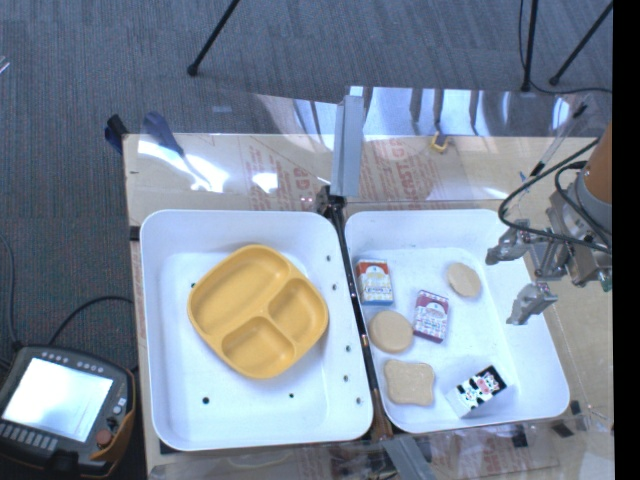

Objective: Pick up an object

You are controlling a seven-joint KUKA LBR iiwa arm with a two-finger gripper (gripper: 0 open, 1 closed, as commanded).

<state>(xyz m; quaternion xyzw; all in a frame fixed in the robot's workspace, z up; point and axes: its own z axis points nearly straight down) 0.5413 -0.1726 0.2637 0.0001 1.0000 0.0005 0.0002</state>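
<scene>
Nearest the camera, off the bench at left: teach pendant on the floor, screen lit.

Right bin, near edge: black-and-white cow-print carton at near right, long axis slanting up to the right. Toast slice just left of it, lying flat.

Mid right bin: round cracker above the toast, dark red carton just right of that, tilted slightly. Red-and-white carton a bit farther, close to the bin's left wall. Small oval biscuit farthest back among the items.

Left bin: yellow divided tray only, lying flat, rotated diagonally.

Gripper over the right edge of the right bin, fingers spread, nothing between them. Appears above the bin floor, not touching any item.

Key relation: every candidate lies left of the jaws. Oval biscuit nearest, directly left at about the same depth. Cow-print carton next, toward the near side and slightly left. Judgement: biscuit is flat and thin, poor pinch; the cow-print carton stands taller, likely the easier grab, jaws to close across its short axis.

Far: clear panels along the bench's back edge, tripod legs on grey carpet.
</scene>
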